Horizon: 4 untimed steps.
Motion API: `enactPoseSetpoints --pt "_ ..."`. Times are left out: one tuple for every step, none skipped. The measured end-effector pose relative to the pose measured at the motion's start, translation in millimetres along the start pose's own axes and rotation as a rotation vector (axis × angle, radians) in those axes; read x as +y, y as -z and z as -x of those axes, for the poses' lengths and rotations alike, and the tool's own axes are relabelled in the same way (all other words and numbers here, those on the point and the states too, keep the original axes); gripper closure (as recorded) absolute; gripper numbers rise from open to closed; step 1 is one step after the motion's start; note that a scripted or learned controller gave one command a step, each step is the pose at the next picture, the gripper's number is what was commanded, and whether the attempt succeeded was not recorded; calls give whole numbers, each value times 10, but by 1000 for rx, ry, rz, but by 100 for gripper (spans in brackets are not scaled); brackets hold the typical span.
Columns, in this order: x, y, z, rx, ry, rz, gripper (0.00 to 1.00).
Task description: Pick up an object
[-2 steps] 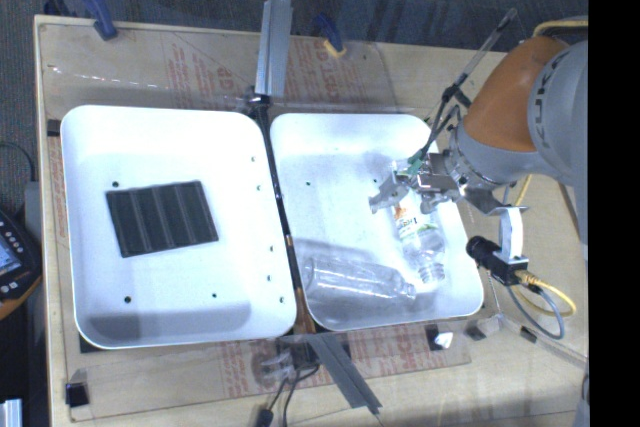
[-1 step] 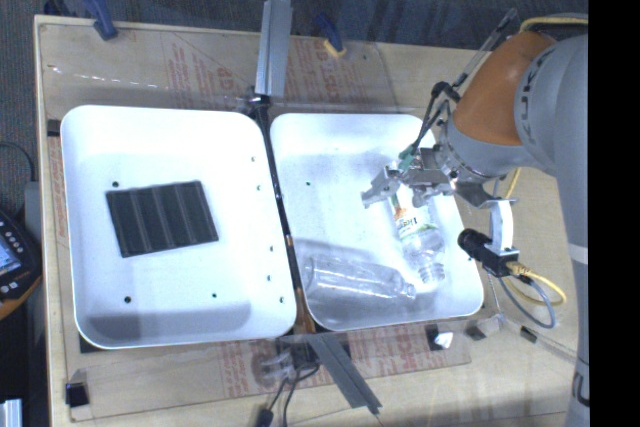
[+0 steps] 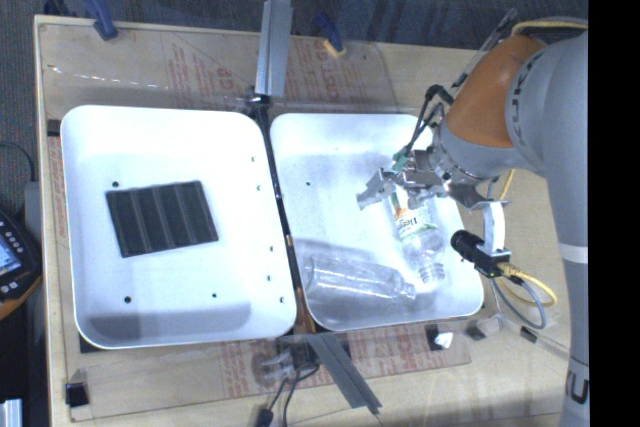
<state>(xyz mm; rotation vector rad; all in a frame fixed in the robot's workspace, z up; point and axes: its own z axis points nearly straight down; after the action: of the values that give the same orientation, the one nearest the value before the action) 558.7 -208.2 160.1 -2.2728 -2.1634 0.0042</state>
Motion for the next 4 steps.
enactPoseSetpoints --pt "275 -696 -65 7 -86 -2 0" --pt "189 -36 -48 1 -87 3 0" --pt "97 99 -40 1 0 0 0" --pt "-228 680 2 -1 -82 4 0"
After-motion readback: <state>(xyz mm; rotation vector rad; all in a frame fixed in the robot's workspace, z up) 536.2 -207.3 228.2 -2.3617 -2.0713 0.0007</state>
